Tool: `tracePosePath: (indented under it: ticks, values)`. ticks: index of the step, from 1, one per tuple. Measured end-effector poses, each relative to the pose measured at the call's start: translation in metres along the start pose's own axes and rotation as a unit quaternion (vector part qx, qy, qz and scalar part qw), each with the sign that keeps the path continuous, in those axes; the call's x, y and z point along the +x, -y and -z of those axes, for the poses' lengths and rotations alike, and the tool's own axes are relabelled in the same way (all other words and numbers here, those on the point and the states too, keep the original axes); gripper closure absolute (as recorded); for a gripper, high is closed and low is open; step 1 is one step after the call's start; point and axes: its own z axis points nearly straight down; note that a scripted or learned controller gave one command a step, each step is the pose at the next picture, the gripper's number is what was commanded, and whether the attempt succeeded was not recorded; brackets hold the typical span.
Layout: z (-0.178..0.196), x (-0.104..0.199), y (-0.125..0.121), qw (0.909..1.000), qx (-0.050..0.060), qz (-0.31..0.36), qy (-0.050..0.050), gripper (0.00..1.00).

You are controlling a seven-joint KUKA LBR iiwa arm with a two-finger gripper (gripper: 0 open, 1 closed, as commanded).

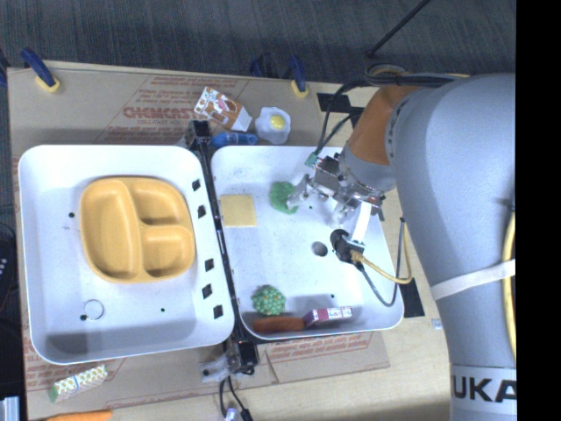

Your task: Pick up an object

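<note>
My gripper (302,193) is low in the right bin (263,160), near its back middle. A small green leafy toy (282,196) lies on the bin floor right at the gripper's tip, on its left side; whether they touch is unclear. A yellow square slice (238,210) lies flat further left. Near the front wall sit a bumpy green ball (268,300), a reddish sausage (279,324) and a small maroon and white box (329,315).
The left bin (53,323) holds a yellow divided plate (138,228). Behind the bins lie a snack packet (215,105), a blue item (232,139) and a yellow and white piece (274,124). The grey arm (456,191) covers the right bin's right side. A yellow cable (386,277) hangs below the wrist.
</note>
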Motion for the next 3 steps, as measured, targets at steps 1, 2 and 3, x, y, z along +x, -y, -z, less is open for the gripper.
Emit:
tracePosePath:
  ticks: [1,2,3]
  values:
    - [0.017,-0.029,0.061,1.0000,0.001,0.000,0.001,0.00]
    - [0.000,-0.025,0.016,0.9966,0.000,0.083,0.000,0.00]
    - [0.000,0.016,-0.009,0.9912,0.000,-0.132,0.000,0.00]
